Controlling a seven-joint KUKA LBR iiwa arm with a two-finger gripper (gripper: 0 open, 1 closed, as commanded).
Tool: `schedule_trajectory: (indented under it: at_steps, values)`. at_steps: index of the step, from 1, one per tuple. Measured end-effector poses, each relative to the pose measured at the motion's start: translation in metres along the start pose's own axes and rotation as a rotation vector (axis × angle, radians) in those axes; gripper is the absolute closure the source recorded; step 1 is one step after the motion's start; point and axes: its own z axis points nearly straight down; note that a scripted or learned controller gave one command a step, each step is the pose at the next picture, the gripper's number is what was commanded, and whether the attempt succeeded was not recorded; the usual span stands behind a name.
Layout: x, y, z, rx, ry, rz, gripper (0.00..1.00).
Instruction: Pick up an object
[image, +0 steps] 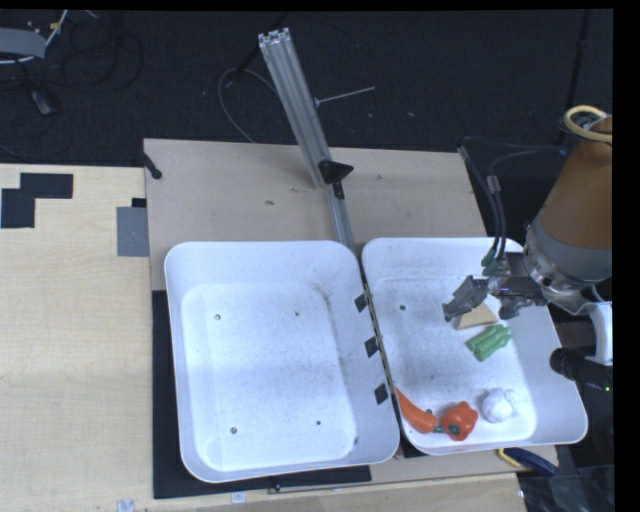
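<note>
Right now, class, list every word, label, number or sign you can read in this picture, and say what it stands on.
None can be read: no print shows on the two shallow white bins, the green object, the orange pepper-shaped toy, the white lump or the gripper.

A pale wooden bench (70, 330) bears two shallow white bins (265, 360) (430, 270) side by side.

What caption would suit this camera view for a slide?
Gripper low over the right bin, beside a tan block and green piece.
</note>
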Motion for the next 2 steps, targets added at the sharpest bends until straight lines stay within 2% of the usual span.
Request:
schedule_trajectory:
  at_steps: [1,2]
  values:
    - [-0.053,0.044,0.124,0.007,0.001,0.002,0.0]
    - [-0.084,0.135,0.137,0.002,0.0,0.0,0.0]
